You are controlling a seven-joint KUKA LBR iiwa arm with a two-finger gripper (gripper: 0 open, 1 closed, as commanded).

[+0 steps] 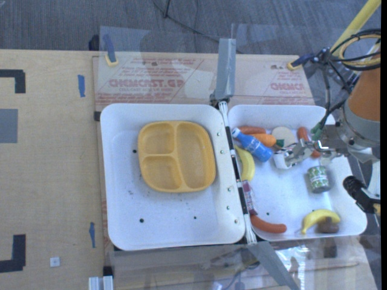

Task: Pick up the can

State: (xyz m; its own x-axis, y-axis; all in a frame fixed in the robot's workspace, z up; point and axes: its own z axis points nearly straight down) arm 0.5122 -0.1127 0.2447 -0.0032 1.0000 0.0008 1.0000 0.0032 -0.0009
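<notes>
Can (318, 179) upright in right bin (284, 204), right of centre, just below claw (297, 154), apart from it. Claw low over bin's upper part, beside blue bottle (253, 145) and carrots; nothing visibly held, finger spread unclear. Banana (318, 219) below can. Yellow tray (176, 156) in left bin.

Grey arm (363, 110) reaching from right, pincer (297, 154) lowered

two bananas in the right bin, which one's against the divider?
The long one, lying along the divider beside the blue bottle. The other banana is curled at the bin's near right corner, beyond the can.
</notes>
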